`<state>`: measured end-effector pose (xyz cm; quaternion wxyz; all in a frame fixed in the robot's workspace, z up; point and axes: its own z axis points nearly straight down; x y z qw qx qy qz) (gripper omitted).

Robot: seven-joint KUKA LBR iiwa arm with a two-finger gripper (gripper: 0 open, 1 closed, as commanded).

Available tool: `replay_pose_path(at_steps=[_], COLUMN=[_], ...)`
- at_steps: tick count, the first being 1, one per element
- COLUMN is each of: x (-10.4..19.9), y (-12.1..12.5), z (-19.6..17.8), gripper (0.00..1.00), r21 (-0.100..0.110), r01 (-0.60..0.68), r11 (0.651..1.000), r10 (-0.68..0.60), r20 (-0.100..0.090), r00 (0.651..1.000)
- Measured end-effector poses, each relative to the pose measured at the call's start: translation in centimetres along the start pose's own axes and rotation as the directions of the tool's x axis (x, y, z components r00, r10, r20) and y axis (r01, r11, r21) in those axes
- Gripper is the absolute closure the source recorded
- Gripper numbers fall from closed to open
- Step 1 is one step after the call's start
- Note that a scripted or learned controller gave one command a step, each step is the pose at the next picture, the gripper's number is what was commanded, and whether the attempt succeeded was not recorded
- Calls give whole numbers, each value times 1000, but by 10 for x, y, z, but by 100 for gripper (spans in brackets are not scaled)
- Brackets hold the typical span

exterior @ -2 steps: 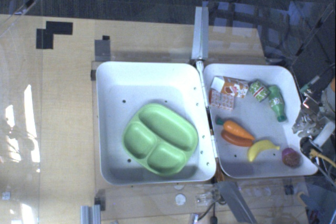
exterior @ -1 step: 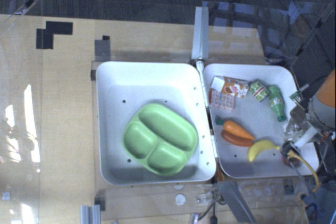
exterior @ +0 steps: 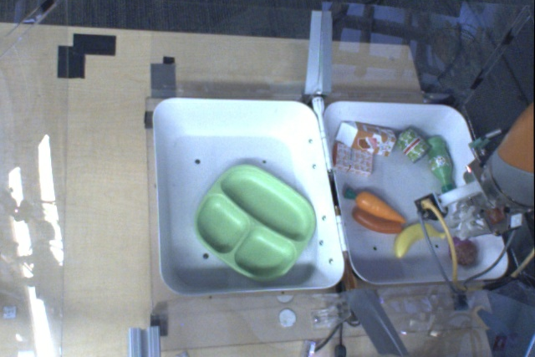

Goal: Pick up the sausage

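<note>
Approach step: the gripper [exterior: 468,217] is hovering over the right bin [exterior: 456,119], near its right wall; whether it is open I cannot tell; the sausage [exterior: 376,221] is lying beside the carrot [exterior: 378,204]; next, the arm needs shifting left and descending.

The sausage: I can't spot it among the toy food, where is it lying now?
The reddish-brown sausage lies in the right white bin, touching the front of the orange carrot, left of the yellow banana.

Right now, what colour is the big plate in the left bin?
Light green. The plate shows best in the camera view, lying in the left bin.
</note>
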<state>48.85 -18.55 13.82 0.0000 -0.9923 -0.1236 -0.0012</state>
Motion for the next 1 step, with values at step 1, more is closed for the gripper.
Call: replay_pose_path(at_steps=[1], x=[-5], y=[18], z=[0], gripper=[100], r21=[0], r01=[-38], r11=[999], r10=[38], r20=[1], r00=[999])
